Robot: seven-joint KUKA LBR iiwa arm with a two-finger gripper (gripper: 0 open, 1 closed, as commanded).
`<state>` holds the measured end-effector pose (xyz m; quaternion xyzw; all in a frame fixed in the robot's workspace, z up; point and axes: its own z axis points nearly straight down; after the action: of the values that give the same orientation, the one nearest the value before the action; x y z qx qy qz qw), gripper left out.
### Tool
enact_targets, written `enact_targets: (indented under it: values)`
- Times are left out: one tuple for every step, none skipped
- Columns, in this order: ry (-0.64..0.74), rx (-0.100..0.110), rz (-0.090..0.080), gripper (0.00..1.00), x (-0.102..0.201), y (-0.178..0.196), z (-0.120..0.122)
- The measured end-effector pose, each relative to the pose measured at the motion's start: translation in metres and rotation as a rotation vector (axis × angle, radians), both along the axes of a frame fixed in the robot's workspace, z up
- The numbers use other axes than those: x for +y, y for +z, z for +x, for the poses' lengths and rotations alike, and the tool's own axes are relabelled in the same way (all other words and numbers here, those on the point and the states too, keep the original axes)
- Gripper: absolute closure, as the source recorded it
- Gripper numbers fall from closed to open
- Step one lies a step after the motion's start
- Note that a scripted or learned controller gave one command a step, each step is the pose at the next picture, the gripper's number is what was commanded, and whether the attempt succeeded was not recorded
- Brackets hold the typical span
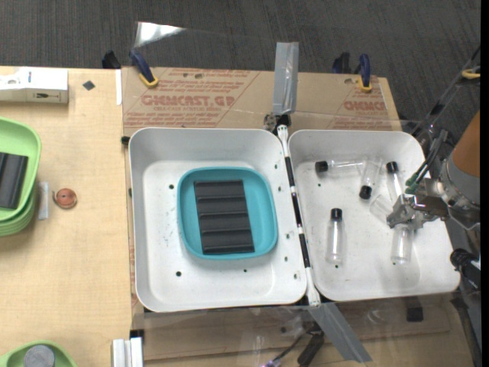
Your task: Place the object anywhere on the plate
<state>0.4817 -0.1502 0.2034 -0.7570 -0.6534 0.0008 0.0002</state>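
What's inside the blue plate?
A black ridged block lies in the blue plate, covering most of its middle. The plate's floor under the block is hidden.

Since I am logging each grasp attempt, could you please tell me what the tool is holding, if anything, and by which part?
It cannot be told. The tool sits low in the right bin over a clear vial, but no vial is visible between its tips.
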Motion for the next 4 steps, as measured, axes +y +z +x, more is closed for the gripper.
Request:
enact_targets:
  values:
    - [0.000, 0.000, 0.000, 0.00, 0.000, 0.000, 0.000]
    - [0.094, 0.001, -0.001, 0.00, -0.057, 0.130, 0.076]
    - [-0.028, 0.001, -0.001, 0.00, -0.045, 0.237, 0.117]
    - [-0.028, 0.001, -0.001, 0.00, -0.045, 0.237, 0.117]
